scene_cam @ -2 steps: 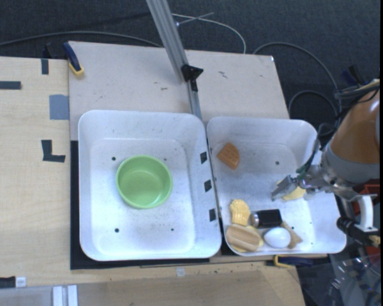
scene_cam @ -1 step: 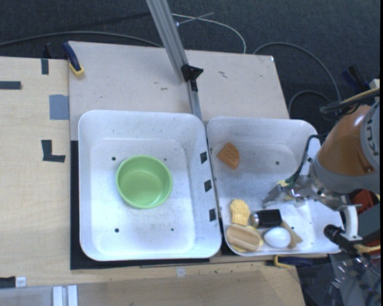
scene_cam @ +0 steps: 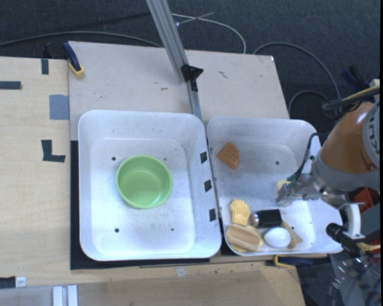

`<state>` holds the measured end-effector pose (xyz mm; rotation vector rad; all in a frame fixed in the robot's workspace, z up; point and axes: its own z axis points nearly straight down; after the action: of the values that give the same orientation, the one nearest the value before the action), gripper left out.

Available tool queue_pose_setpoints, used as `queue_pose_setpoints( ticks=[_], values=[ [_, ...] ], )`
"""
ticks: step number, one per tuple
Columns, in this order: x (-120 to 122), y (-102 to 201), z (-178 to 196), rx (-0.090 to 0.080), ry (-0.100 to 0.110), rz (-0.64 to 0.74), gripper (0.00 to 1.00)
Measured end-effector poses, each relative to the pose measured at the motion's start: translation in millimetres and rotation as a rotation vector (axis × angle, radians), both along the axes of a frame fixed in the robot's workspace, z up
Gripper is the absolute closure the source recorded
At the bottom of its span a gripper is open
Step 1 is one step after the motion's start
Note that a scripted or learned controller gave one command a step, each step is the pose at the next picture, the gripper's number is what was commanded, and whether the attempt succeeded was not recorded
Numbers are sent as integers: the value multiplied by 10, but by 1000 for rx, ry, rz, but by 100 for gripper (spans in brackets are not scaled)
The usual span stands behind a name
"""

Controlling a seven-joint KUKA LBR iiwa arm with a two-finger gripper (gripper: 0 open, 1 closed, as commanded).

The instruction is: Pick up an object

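The gripper (scene_cam: 288, 195) hangs low at the right bin's (scene_cam: 255, 129) right side, jaw state unclear; the black block (scene_cam: 268, 218) lies just below-left of it, apart.

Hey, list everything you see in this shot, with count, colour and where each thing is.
bins: two, white, side by side on the bench
bowl: one, green, in the left bin
orange block: one, upper part of the right bin
yellow corn-like item: one, lower part of the right bin
black object: one, just right of the yellow item
tan bread-like piece: one, front edge of the right bin
egg-like ball: one, white, right of the tan piece
metal pole: one, grey, rising behind the bins
arm: one, orange band, at the right
gripper: one, low inside the right bin
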<state>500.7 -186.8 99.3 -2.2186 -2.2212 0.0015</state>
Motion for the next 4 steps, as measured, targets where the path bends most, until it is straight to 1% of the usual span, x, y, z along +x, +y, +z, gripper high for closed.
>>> queue_pose_setpoints(
  ticks=[1, 2, 3, 4],
  values=[
    [-70, -64, 488, -2, -4, -2, 100],
    [-44, -48, 1116, -3, -7, 1, 100],
    [-34, -47, 1416, -2, -4, 1, 100],
    [111, 465, 1495, 1, -2, 6, 100]
  ],
)
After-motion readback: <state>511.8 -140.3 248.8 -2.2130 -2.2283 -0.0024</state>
